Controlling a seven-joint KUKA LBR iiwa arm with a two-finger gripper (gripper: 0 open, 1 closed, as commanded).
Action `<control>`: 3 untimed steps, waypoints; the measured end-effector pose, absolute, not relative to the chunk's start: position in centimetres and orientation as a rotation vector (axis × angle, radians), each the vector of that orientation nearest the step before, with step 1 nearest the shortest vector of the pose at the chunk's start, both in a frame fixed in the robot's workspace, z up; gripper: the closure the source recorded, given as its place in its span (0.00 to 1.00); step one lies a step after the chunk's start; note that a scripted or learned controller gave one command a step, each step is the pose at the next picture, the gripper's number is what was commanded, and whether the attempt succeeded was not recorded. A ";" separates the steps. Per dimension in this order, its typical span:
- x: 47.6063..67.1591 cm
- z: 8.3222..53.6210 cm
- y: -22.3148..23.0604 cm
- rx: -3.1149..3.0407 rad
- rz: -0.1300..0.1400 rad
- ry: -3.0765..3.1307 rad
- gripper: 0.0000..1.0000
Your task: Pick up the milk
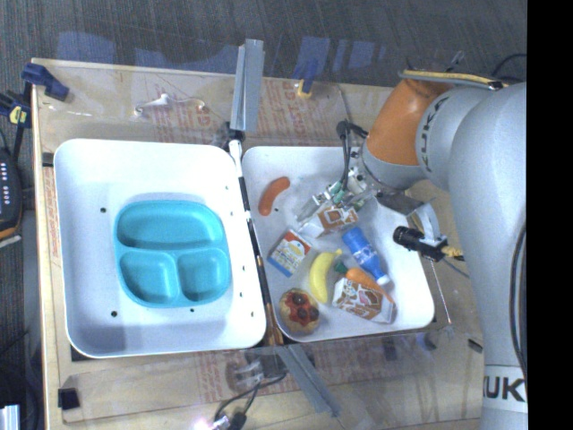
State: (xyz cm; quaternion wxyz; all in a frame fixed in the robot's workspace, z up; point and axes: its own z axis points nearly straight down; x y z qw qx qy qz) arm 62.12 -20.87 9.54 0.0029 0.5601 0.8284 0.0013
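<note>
Arm (466, 150) lowered, fingers (333, 206) perhaps closed — blurred

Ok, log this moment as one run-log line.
arm: over right bin | gripper: at small brown carton | milk: lying untouched | blue tray: left bin

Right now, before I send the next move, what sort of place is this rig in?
Probably a robotics lab test bench, not a kitchen. Two shallow white bins sit on a taped plywood benchtop, the right bin holds toy food such as a banana, and loose cables lie along the edge.

Even, bright overhead light; white bins glare slightly, soft shadows, mild blur.
</note>
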 end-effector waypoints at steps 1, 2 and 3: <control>61.9 9.4 -21.1 2.182 0.003 2.253 0.00; 62.0 10.4 -21.0 2.177 0.005 2.259 1.00; 65.8 9.3 -20.8 1.662 0.000 2.664 1.00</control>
